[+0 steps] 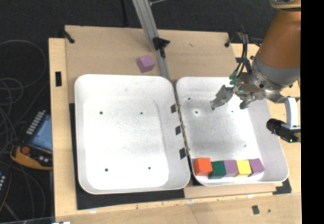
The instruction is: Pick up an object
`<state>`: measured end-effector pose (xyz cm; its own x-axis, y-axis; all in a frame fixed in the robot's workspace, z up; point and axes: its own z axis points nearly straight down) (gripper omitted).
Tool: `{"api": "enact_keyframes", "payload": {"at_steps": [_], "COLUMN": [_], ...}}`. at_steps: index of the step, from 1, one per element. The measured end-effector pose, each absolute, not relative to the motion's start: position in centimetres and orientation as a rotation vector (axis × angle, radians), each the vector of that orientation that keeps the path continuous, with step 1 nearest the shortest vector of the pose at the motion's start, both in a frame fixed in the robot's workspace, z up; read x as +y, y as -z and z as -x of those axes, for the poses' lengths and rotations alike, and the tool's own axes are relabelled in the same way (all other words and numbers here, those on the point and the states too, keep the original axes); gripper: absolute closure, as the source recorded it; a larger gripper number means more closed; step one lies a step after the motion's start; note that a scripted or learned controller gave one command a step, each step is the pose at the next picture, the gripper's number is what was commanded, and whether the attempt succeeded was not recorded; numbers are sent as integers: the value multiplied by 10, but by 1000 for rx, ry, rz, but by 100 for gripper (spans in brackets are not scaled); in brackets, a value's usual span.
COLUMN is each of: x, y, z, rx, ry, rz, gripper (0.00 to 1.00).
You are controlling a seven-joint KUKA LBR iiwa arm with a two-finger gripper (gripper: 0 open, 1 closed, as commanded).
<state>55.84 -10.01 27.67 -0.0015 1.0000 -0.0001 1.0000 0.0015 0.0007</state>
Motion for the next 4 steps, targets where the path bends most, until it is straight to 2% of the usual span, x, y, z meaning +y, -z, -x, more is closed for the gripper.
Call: {"api": "enact_keyframes", "payload": {"at_steps": [1,2,3,4], "x": [-38,-84,-105,-128], "y": [-192,-197,-167,-96], "z": [-569,-591,-600,-531], "rx": [2233,2216,2219,2216], "ry": [5,1,4,0], "rz": [-2219,-2223,-2223,-2227], "gripper": [0,0,0,0]}}
